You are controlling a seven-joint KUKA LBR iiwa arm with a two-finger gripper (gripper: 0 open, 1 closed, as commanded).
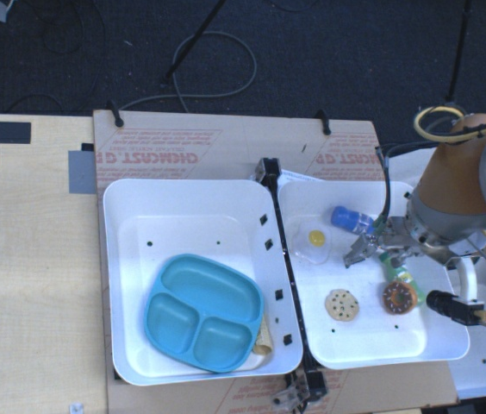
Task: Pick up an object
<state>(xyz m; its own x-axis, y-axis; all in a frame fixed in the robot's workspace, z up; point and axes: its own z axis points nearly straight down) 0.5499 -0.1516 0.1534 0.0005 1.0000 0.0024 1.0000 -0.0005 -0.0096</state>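
Observation:
The right bin (372, 354) holds several small items. A blue bottle-like object (346, 219) lies near its back, and a small yellow piece (315, 239) inside something clear sits left of centre. A round speckled cookie (341, 304) and a chocolate donut with sprinkles (398, 297) lie toward the front. A green item (395, 272) rests just behind the donut. My gripper (357, 254) hangs low over the middle of this bin, between the blue object and the cookie, and to the right of the yellow piece. I see nothing held in it.
The left bin (131, 231) holds a blue divided plate (204, 311) with a tan object (263, 341) peeking out at its right edge. A black divider (279, 257) runs between the bins. The arm's grey body (454, 188) looms over the right bin's right side.

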